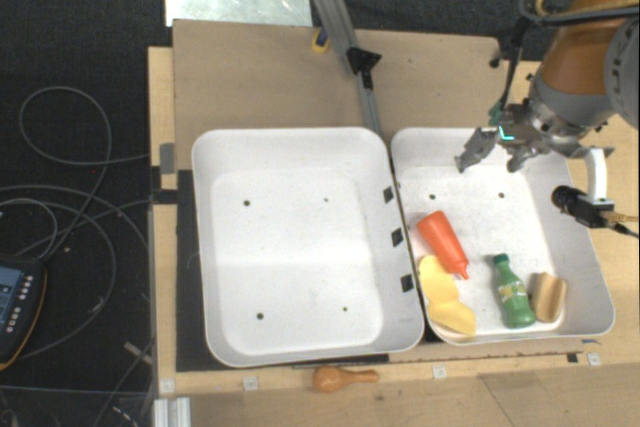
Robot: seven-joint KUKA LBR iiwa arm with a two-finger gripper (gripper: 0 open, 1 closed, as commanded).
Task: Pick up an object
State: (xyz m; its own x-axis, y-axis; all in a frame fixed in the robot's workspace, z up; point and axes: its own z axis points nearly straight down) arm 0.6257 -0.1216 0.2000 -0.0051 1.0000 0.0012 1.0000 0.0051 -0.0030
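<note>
Dark carpet floor (80,5) strewn with black cables (60,165).

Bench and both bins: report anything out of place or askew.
One stray: a small orange-brown pear-shaped object lies on the bench's front edge, outside both bins, just below the left bin. In the right bin, the green bottle and orange bottle lie on their sides.

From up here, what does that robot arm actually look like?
The arm has a rounded grey body with a wide orange band above the wrist. A yellowish cable loops near its top. Its gripper is a small dark metal piece with two thin fingers and a tiny teal light.
</note>
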